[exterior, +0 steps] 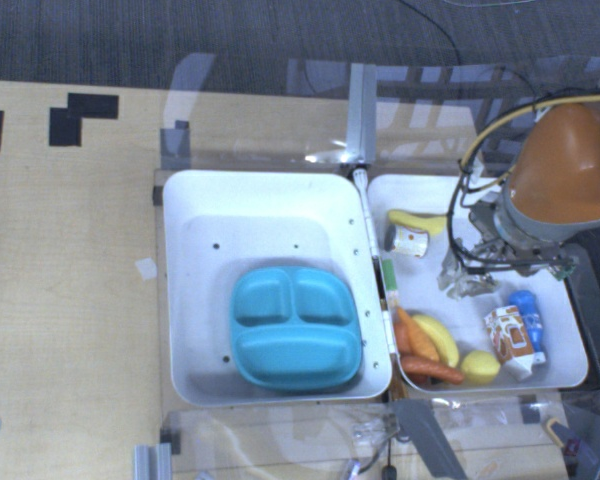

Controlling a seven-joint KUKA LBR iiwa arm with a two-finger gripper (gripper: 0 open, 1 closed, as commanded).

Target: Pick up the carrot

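At the near edge of the right bin, a red chilli pepper is seen lying along the front wall, with a lemon just beside it. The carrot is found directly behind the pepper, in the near-left corner, tucked against the wall shared with the left bin; a yellow banana lies touching its right flank. A small carton rests further right, and a second banana with a small white cup is set towards the far side. A blue divided plate is held in the left bin.

The gripper is seen above the middle of the right bin, apart from the carrot; whether its fingers are open or closed cannot be told from this view.

The carrot is judged to be light, stiff and fairly smooth, so a firm pinch should be tolerated. It would best be taken across its thicker middle. Little room is left by the wall and the banana, so a neighbour could be caught instead.
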